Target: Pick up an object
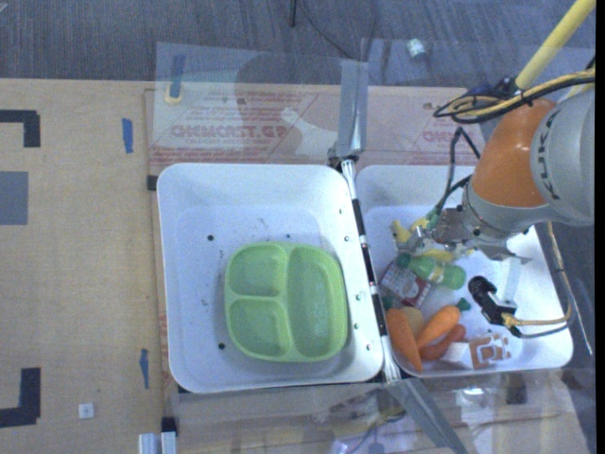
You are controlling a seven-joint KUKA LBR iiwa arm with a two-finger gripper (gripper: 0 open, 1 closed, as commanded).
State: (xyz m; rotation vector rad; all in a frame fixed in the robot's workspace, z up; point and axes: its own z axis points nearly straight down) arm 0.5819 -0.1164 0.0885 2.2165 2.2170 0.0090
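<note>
Your hand (437,237) hangs low over the right bin's (553,348) toys (425,327); its grip state you cannot tell.

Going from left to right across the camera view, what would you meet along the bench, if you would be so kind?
Blue tape strip → left bin → green divided plate → grey divider strip between the bins → toy carrots in the right bin → arm's orange band.

A green divided tray (285,302) lies in the left white bin (189,197) — blue tape marks (127,135) dot the tan worktop (71,282).
</note>
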